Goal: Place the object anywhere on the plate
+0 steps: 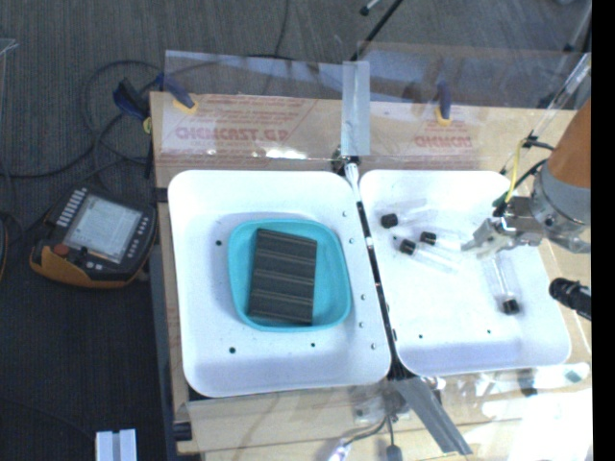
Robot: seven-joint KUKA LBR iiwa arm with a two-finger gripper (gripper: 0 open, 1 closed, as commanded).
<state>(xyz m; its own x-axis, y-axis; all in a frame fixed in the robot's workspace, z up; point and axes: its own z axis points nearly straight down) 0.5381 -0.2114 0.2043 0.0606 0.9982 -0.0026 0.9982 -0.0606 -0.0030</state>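
In the right bin [538, 349], a clear vial [502, 284] lies just below the gripper [492, 241], long axis pointing away from it, whose grasp I cannot tell, while the plate [336, 296] waits far left.

The grey arm [569, 176] reaches in from the right, its orange band showing at the frame edge above the wrist. Its end effector [492, 238] points leftward and down, metallic, hanging low at the right side.
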